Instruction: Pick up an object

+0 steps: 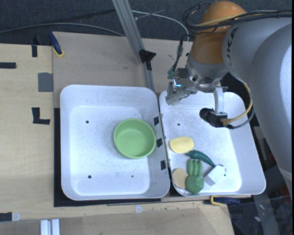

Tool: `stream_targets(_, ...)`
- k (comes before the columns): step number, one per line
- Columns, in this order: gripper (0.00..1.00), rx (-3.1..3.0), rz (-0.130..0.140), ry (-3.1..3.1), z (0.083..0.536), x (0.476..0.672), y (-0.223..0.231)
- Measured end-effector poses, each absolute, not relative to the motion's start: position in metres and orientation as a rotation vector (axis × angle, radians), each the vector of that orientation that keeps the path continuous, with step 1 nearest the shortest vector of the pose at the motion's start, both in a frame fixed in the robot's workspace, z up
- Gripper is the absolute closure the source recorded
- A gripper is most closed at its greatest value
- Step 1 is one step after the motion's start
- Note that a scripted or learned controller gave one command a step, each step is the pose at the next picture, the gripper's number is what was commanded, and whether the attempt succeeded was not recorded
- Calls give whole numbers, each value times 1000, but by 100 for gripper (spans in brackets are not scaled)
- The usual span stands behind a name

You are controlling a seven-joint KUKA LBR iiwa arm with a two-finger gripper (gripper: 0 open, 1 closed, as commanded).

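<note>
My gripper [177, 95] hangs over the far left corner of the right bin [237, 131], under the orange-banded wrist. Nothing shows between its fingers. In the near part of that bin lie a yellow oval piece [181, 144], a dark green pepper-like piece [201, 156], a green ridged vegetable [194, 175], a pale tan piece [179, 176] and a small grey-white item [213, 175]. They sit well in front of the gripper, apart from it. A light green bowl [134, 138] rests upright in the left bin [76, 131].
A slanted metal pole [131, 28] rises behind the bins. The big grey arm body [272, 72] covers the right side. A black cable fitting [213, 116] hangs over the right bin. Tape marks dot the wooden bench [19, 106] at left.
</note>
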State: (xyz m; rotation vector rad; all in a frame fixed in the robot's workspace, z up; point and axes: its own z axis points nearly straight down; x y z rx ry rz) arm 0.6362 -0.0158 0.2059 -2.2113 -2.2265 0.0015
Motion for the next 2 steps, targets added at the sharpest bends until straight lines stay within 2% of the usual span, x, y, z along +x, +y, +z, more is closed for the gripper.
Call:
stream_targets(1, 100, -2212, -2, -2229, 220, 633, 36)
stream_targets(2, 100, -2212, 0, -2228, 214, 640, 87)
